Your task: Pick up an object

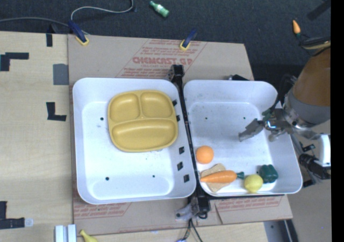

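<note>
Jaws look spread open with nothing between them, the gripper hanging over bare floor in the right bin. Looks like the approach step to me. Targets sit along the near edge: lemon, green piece, carrot on bread, orange. Next it'd need to swing toward them and drop. Farther off, a yellow tray fills the left bin.

Grey arm with orange band above wrist; slim grey metal tool.
</note>
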Robot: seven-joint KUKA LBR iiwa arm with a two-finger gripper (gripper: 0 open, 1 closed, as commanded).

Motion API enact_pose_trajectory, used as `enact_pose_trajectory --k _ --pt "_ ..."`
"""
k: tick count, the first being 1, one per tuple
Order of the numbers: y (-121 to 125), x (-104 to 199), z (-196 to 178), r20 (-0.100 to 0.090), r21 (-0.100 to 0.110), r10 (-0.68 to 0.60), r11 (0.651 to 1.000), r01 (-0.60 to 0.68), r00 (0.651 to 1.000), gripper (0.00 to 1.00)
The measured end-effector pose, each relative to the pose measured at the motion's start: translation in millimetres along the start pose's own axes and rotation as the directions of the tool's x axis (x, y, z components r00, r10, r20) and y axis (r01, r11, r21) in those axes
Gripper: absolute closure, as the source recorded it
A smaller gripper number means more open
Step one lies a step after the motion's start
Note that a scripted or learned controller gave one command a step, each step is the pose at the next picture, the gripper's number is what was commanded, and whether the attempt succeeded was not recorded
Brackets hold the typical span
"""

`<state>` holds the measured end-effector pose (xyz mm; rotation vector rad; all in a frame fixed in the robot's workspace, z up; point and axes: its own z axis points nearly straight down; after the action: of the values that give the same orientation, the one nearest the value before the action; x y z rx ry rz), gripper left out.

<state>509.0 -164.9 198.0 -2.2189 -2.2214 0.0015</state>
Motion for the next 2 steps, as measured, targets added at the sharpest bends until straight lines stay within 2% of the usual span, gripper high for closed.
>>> enact_pose_trajectory --k 1,2 --pt "2 -1 70 -0.001 0.002 0.0 1.0 0.0 1.0 0.0" --pt "-24 15 111 0.002 -0.007 0.001 1.0 -0.001 1.0 0.0"
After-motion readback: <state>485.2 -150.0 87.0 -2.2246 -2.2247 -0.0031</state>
